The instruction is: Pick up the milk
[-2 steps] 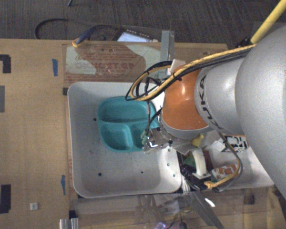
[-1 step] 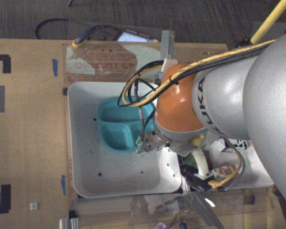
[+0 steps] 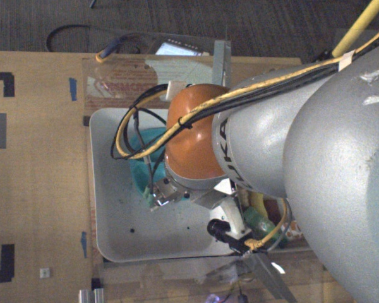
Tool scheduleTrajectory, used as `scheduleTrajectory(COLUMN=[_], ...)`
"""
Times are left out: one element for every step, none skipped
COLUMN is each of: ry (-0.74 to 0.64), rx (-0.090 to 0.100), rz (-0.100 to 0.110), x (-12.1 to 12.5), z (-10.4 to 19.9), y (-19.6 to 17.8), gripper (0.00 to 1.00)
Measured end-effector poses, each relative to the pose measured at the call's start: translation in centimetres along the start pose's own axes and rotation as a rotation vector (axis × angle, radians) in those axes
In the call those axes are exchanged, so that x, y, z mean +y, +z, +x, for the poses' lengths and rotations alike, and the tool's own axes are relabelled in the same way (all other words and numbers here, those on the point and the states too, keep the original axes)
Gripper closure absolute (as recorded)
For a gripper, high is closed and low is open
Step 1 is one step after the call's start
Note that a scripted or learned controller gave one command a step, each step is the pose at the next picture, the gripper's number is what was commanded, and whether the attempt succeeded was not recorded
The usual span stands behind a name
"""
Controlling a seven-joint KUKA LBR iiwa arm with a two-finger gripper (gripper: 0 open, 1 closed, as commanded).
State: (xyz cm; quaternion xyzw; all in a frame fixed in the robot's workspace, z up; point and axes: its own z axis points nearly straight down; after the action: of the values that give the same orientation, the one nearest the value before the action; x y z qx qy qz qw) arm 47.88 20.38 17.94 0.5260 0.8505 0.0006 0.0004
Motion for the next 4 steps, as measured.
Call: scheduleTrajectory(ry=[-0.347, -0.563, -0.534, -0.514], rx=[0.001, 0.002, 0.0, 0.0], rz=[0.002, 0.002, -0.002, -0.003], x=[0.1, 0.8, 1.0, 1.0], z=[0.0, 1.6, 1.8, 1.8], y=[0.0, 1.7, -0.4, -1.3], gripper=[1.0, 1.0, 1.0, 1.0])
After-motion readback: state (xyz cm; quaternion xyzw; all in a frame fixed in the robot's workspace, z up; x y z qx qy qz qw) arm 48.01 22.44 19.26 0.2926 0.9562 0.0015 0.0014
